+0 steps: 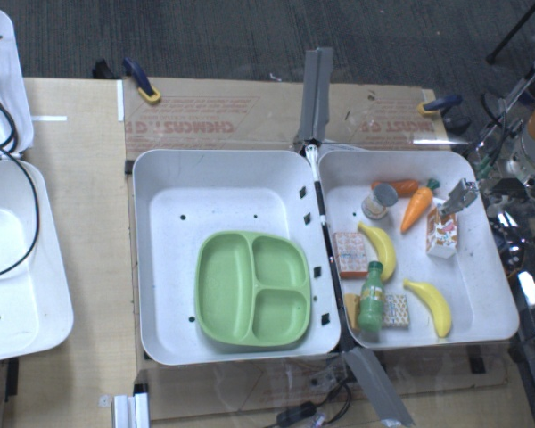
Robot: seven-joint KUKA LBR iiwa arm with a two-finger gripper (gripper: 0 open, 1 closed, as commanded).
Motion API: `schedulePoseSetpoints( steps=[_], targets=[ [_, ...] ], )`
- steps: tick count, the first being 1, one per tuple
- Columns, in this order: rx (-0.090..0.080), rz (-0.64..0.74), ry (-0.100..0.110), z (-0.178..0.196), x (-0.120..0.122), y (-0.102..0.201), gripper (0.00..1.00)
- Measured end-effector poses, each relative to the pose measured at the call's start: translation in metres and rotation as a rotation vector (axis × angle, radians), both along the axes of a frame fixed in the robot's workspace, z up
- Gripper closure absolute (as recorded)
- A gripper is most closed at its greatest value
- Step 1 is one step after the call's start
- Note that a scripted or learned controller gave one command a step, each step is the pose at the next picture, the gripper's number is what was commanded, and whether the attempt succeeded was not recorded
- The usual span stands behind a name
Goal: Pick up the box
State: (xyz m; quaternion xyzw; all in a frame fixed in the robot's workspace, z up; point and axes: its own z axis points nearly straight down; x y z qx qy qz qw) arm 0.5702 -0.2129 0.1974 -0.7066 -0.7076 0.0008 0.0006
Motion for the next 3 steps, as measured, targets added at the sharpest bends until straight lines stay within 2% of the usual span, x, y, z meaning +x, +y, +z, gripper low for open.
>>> schedulePoseSetpoints(
  steps=[1, 2, 3],
  targets=[
    [0.0, -0.249, 0.002, -0.066, 0.019, 0.071, 0.0],
    [-0.002, -0.436, -0.001, -0.106, 0.07, 0.099, 0.0],
    [-0.001, -0.454, 0.0, -0.105, 0.088, 0.075, 0.0]
  ],
)
